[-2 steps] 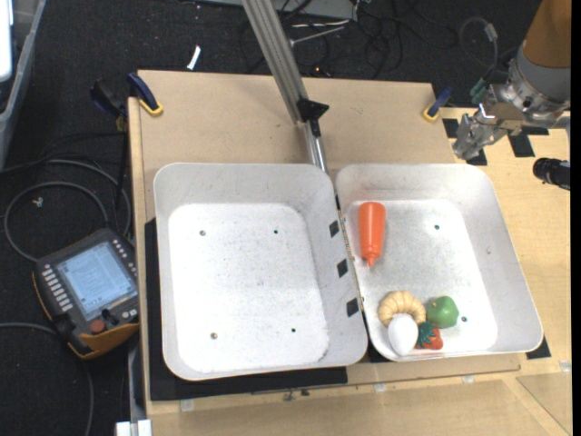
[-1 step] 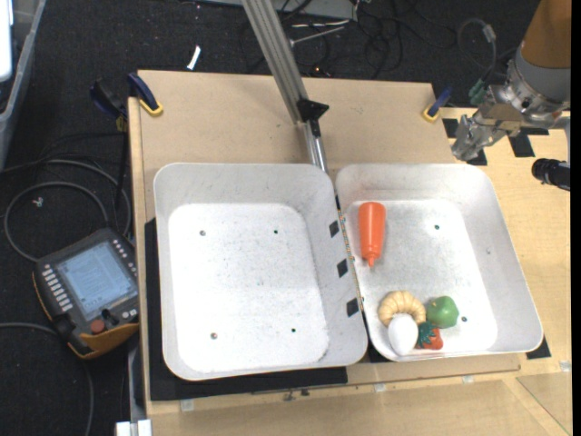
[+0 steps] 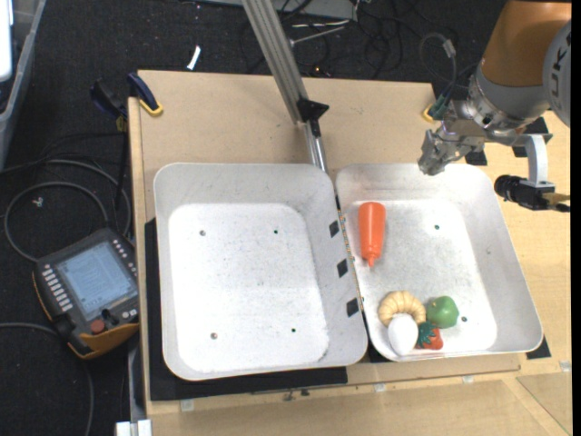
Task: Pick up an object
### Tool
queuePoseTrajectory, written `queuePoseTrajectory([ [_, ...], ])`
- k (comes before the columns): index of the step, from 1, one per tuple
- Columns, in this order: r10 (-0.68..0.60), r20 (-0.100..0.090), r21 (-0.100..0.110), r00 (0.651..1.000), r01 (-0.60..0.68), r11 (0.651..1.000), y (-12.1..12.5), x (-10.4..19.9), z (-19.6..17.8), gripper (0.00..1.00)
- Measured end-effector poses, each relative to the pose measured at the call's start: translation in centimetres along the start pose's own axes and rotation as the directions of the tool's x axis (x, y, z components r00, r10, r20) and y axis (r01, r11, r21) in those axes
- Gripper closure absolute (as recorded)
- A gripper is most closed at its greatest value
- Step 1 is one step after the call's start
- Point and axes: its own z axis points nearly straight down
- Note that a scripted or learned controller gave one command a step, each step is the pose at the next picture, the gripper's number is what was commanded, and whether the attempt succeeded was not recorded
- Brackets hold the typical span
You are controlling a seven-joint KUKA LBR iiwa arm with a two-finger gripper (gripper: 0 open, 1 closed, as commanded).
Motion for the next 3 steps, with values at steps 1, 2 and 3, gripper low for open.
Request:
queuePoseTrajectory([
  [1, -0.001, 0.0, 0.0, 1.0, 0.001, 1.0, -0.7, 5.7, 1.3, 1.0],
  [2, -0.001, 0.0, -0.002, 1.0, 0.001, 1.0, -1.7, 10.9, 0.6, 1.0],
  [3, -0.001, 0.001, -0.001, 1.0, 0.001, 1.0, -2.3, 16.2, 0.8, 1.0],
])
